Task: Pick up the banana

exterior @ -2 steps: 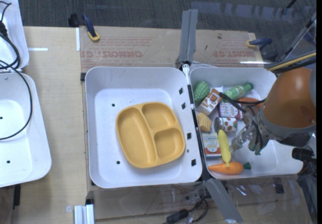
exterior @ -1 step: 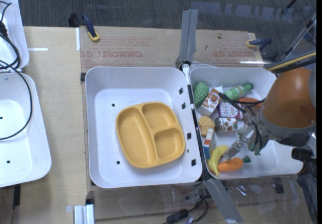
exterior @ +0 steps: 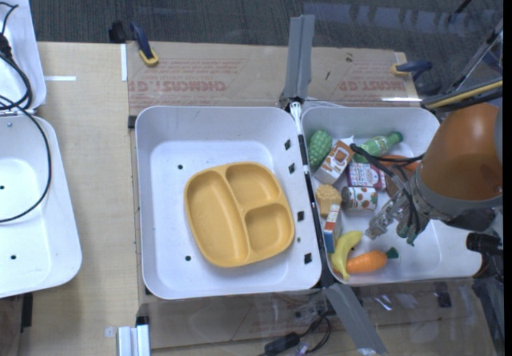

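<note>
The yellow banana (exterior: 346, 252) lies curved at the front left of the right bin (exterior: 448, 260), with an orange carrot (exterior: 370, 261) right against it. My gripper (exterior: 387, 223) hangs over the middle of that bin, just above and to the right of the banana, and apart from it. Nothing shows in its grasp. The orange band of the arm (exterior: 466, 156) covers the bin's right part.
The right bin also holds a green bottle (exterior: 380, 142), a green vegetable (exterior: 320, 146), small cartons (exterior: 339, 161), a can (exterior: 360, 198) and a yellow block (exterior: 326, 196). A yellow divided plate (exterior: 238, 212) sits in the left bin (exterior: 160, 186). A metal divider (exterior: 300, 66) runs between the bins.
</note>
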